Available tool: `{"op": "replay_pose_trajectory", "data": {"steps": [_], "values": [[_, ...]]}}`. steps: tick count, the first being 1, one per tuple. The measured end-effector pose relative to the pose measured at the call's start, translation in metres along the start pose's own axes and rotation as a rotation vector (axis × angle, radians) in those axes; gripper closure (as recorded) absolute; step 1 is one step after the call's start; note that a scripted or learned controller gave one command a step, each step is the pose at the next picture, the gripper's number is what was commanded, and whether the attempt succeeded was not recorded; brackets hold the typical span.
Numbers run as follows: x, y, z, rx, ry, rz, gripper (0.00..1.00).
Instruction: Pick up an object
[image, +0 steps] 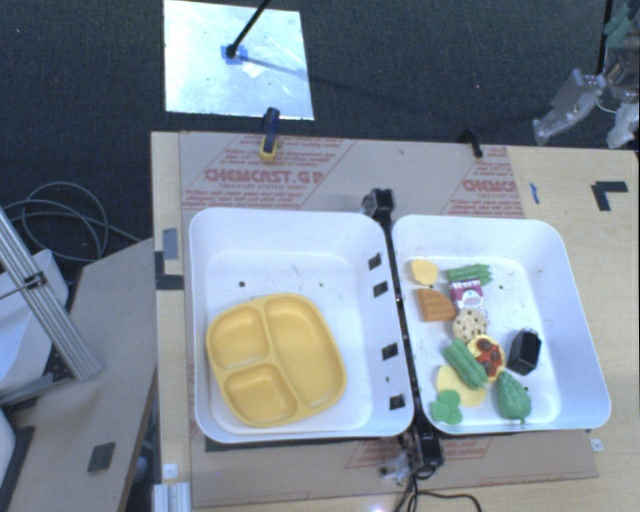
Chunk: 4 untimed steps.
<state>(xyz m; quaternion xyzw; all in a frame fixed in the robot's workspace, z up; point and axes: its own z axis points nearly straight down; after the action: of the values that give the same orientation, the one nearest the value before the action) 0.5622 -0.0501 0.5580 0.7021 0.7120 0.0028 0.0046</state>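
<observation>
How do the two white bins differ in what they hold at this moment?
The left bin holds one large item, a yellow divided tray; the right bin holds many small toy foods clustered along its left side. The tray is one colour; the foods are green, orange, yellow, black. Both bins are shallow, white and alike in shape.

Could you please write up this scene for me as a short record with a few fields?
left bin: holds a yellow divided tray
right bin: holds a cluster of small toy foods and a black object
toy foods: green bean piece, cookie, green pepper, among others
gripper: top right corner of the view, off the bench, away from both bins
</observation>
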Motion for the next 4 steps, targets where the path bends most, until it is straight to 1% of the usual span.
{"op": "replay_pose_trajectory", "data": {"steps": [1,2,3,4], "values": [[0.0,0.0,-0.012,-0.004,-0.001,-0.003,1.0],[0.0,0.0,-0.011,-0.003,-0.001,-0.005,0.0],[-0.001,0.001,-0.023,-0.008,-0.003,-0.007,1.0],[-0.001,0.001,-0.023,-0.007,-0.002,-0.009,0.0]]}}
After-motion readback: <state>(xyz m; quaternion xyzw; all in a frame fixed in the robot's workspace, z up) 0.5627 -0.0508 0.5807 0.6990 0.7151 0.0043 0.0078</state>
